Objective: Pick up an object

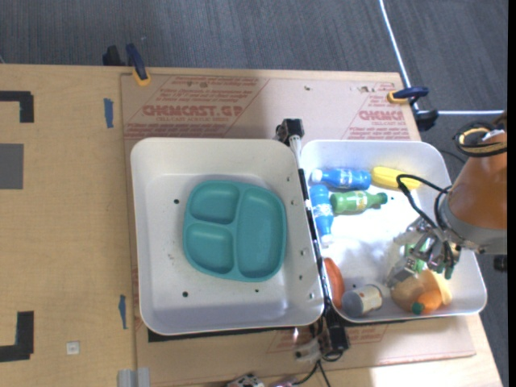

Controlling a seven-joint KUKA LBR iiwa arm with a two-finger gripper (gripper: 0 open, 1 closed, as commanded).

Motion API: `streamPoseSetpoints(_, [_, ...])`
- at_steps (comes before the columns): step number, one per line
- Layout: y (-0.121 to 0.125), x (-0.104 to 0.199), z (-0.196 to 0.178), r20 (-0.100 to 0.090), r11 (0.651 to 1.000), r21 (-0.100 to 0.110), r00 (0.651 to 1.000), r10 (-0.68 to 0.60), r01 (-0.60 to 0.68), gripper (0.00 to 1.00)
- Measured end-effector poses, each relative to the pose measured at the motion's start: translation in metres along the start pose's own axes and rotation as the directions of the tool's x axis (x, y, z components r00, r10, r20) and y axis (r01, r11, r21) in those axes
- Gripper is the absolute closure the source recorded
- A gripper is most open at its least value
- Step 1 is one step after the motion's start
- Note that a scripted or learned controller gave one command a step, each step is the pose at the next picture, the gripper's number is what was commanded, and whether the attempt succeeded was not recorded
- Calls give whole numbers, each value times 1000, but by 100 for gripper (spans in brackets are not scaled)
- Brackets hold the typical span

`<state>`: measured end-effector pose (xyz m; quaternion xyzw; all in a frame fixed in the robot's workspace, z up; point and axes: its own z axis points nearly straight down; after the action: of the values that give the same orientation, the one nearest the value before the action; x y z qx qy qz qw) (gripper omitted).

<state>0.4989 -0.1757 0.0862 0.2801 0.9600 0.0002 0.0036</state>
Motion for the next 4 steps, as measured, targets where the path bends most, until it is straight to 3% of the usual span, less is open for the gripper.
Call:
streamPoseSetpoints(1, [-21,-43,1,0,853,-1,853,-522,522,0])
streamPoseSetpoints(2, [-41,-25,0,-3,993,0,993,-116,116,0])
streamPoseSetpoints(3, [-40,-27,-11,4,994,-2,994,-113,114,100])
streamPoseSetpoints(4, [-42,-17,-6,24,923,-5,923,-383,384,100])
